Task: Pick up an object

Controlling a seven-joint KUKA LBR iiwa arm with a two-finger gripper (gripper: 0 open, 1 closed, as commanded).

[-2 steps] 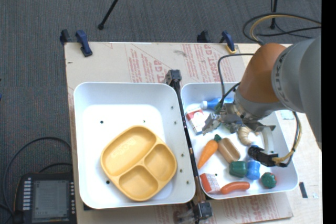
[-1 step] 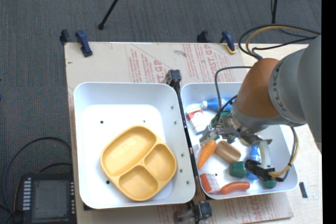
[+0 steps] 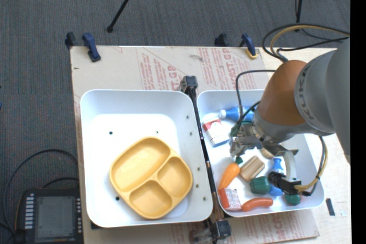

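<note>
Gripper (image 3: 243, 148) over right bin (image 3: 313, 148), above carrot (image 3: 229, 175) and tan block (image 3: 252, 168); finger state: can't tell.

My big grey arm (image 3: 329, 91) comes in from three o'clock. My orange band (image 3: 286, 94) sits just above my wrist. My gripper (image 3: 245, 146) points down toward seven o'clock, low over the right side.
</note>
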